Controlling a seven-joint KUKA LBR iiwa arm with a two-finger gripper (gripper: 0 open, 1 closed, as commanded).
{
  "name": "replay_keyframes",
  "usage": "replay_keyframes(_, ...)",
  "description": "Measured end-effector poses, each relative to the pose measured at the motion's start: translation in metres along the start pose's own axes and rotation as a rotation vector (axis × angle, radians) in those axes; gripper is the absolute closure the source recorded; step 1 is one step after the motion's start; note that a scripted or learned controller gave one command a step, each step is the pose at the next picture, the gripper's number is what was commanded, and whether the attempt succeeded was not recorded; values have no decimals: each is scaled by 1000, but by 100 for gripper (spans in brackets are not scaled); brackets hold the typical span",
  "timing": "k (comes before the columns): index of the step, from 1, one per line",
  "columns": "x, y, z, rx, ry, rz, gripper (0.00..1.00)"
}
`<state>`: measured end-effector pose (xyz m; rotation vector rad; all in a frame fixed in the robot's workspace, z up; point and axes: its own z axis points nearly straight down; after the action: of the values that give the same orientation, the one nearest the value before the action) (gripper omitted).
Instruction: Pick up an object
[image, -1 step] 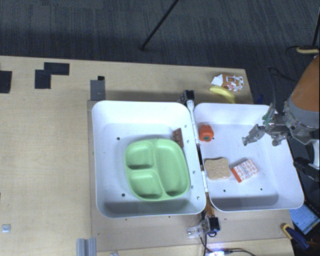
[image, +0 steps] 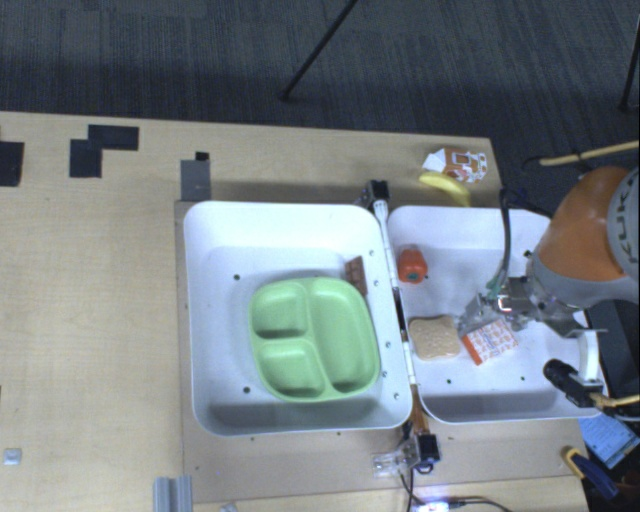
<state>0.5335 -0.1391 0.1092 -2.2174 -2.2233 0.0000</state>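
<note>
In the right bin (image: 450, 240), a red and white carton (image: 493, 345) lies tilted near the middle. My gripper (image: 487, 311) hangs low over the carton's upper left end; whether it touches the carton I cannot tell. A tan, bread-like slab (image: 435, 338) lies just left of the carton. An orange-red object (image: 412, 266) sits further back, near the bin's left wall. The grey arm with its orange band (image: 582, 240) reaches in from the right.
The left bin (image: 215, 300) holds a green divided plate (image: 315, 338), with a small brown piece (image: 354, 271) at its far right corner. On the bench behind the right bin lie a yellow banana-like thing (image: 443, 184) and a small printed packet (image: 462, 163).
</note>
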Motion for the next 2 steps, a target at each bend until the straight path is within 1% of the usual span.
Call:
replay_keyframes(1, 0, 2, -12, -5, -1, -2, 100)
replay_keyframes(2, 0, 2, -12, -5, 0, -2, 0)
